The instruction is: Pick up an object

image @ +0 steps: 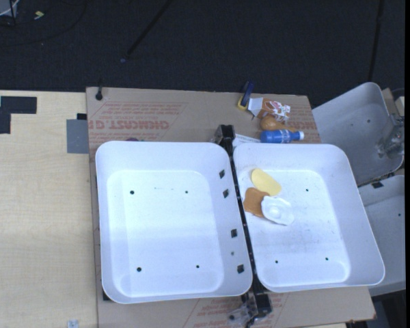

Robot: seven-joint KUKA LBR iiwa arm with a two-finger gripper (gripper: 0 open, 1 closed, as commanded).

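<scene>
Nearest to me on the feed is a small dark fitting [251,311] at the near end of the seam between the two bins. It sits on the cardboard sheet [157,115] that covers this part of the pale wooden counter [34,217]. The left bin [160,146] and the right bin [366,246] stand side by side with their inner rims touching, and black clips run along the join.

The things I could pick all lie in the right bin, in its far-left part close to the seam. A flat yellow piece [266,182] is farthest from me. Just near of it is a brown piece [254,200]. A white piece [278,210] rests against the brown one's right side and partly overlaps it. The three form one tight cluster.

Beyond the right bin's far rim, on the cardboard, a blue bottle [281,137] lies on its side. An orange-brown lump [272,122] sits just behind it, with a small blue and yellow item [245,96] farther back. A grey metal plate [352,125] stands at the far right.

I cannot tell how the claw stands or whether it has hold of anything, so I cannot place the cluster relative to it.
</scene>
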